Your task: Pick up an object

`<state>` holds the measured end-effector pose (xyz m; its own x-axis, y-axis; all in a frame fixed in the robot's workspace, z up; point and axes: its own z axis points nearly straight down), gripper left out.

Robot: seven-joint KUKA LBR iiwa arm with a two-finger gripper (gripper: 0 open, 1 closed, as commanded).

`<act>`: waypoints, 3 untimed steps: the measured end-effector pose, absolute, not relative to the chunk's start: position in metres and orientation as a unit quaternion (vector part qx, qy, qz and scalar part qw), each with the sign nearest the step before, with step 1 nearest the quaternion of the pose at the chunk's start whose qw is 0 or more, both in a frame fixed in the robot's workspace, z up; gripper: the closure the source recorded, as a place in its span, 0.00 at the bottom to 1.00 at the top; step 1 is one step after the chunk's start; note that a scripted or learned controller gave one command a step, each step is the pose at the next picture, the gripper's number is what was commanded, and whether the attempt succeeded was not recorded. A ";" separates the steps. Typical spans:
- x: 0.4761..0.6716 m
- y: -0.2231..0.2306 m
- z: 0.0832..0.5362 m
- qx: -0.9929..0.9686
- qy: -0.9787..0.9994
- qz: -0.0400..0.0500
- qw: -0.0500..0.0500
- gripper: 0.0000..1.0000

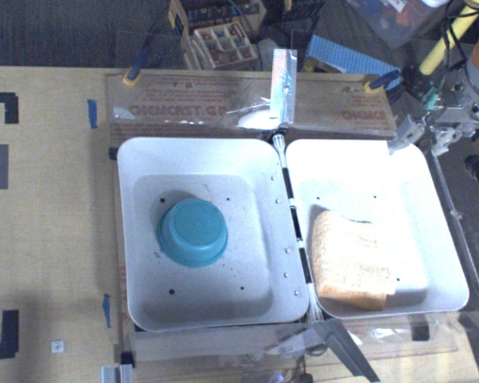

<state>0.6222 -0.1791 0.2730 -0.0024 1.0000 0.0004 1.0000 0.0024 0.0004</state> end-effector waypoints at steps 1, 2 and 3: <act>0.545 -0.170 0.186 -0.748 -0.663 0.000 0.000 0.00; 0.600 -0.110 0.121 -0.733 -0.680 0.000 0.000 0.00; 0.604 -0.162 0.140 -0.712 -0.702 -0.001 -0.002 0.00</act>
<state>0.6042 -0.1617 0.1399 0.0147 0.9999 -0.0022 0.9999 -0.0147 0.0039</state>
